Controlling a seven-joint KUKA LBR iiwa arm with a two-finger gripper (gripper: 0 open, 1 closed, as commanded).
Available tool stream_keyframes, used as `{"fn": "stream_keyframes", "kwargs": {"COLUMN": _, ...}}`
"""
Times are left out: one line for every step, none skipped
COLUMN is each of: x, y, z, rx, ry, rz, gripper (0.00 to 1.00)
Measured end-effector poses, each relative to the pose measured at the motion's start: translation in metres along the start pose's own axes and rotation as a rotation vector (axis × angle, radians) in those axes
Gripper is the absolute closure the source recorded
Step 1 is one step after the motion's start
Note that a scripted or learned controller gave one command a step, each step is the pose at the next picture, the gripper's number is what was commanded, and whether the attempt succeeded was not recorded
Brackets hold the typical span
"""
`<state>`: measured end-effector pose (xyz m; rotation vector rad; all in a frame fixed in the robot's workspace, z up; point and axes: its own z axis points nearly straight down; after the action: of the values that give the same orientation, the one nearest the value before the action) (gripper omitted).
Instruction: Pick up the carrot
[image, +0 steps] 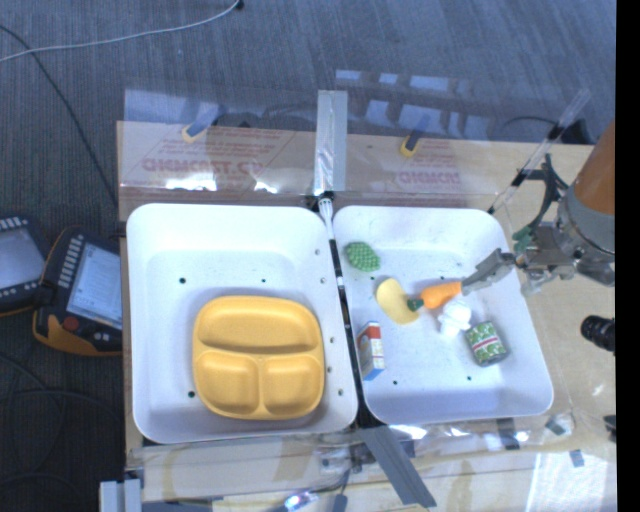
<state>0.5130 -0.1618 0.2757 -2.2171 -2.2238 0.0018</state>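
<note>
Reaching in at a slant from the right: fingers (472, 281) low over the right bin (530, 400), tips at the carrot's orange end. Spread or pressed together, cannot tell; touching the carrot or only just beside it, cannot tell either.

Carrot (440, 294) lying on the floor of the right bin, near its middle, green top pointing left toward a yellow banana (397, 300) just beside it. Just below the carrot, a white lump (455, 318); beside that, toward the near right corner, a green can (486, 343). Farther back and left, a green round piece (362, 257). Against the bin's left wall, a small red-and-white carton (371, 350).

Behind the fingers, grey wrist and cabling, then the arm (605, 175) with its orange band at the right edge.

Left bin (150, 300) touching the right one along the middle seam, holding a yellow tray (260, 355) with three compartments.

Under both bins, a pale brown surface (230, 160) with clear sheeting and tape along the far side, two yellow clips (197, 130) on it.

Beyond the surface, grey carpet (150, 60) crossed by thin cables; at the left, on the carpet, a pendant (85, 290) with a lit screen.
</note>
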Motion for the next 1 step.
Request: {"fn": "stream_keyframes", "kwargs": {"x": -0.0085, "y": 0.0745, "z": 0.0205, "rx": 0.001, "ry": 0.000, "rz": 0.226, "gripper": 0.00}}
